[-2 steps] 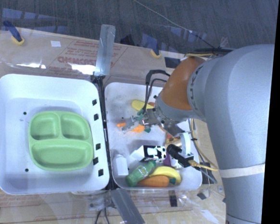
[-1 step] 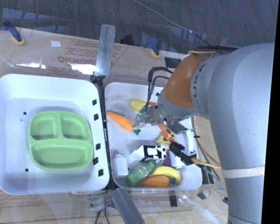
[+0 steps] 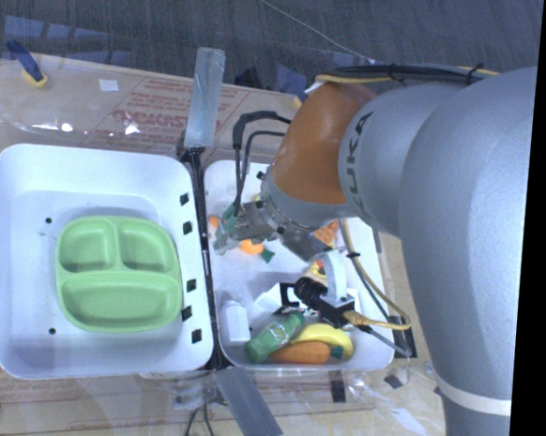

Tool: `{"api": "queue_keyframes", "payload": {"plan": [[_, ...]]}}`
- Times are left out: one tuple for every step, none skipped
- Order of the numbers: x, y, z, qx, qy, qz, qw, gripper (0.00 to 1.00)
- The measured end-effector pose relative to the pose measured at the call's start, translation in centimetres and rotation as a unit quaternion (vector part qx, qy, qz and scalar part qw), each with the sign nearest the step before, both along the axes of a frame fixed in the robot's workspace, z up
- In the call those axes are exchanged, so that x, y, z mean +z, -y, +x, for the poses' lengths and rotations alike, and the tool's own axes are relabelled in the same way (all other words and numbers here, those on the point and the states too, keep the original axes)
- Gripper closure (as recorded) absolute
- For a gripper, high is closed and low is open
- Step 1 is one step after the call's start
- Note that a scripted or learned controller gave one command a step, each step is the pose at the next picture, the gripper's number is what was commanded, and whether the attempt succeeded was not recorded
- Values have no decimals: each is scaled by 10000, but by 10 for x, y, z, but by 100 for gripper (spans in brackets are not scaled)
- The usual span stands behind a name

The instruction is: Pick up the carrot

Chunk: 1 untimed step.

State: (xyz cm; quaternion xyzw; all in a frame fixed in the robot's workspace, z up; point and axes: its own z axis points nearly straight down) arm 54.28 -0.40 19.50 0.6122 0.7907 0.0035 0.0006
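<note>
An orange carrot (image 3: 302, 353) lies along the front wall of the right bin (image 3: 375, 361), tucked under a yellow banana (image 3: 328, 337) and beside a green bottle (image 3: 273, 336). My gripper (image 3: 238, 227) is down in the back left part of that bin, well away from the carrot. A small orange piece (image 3: 250, 247) sits right at the gripper's tip, with a teal bit (image 3: 268, 254) next to it; I cannot tell whether the piece is held. Another orange scrap (image 3: 214, 223) lies to the gripper's left.
The left bin (image 3: 8, 239) holds a green divided plate (image 3: 118, 274). A white object (image 3: 236, 320) rests near the right bin's front left corner. An orange and white item (image 3: 326, 232) peeks out behind the wrist. The arm covers most of the right bin's back.
</note>
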Motion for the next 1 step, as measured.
{"api": "queue_keyframes", "payload": {"plan": [[-5, 16, -27, -513, -56, -22, 9987, 100]]}}
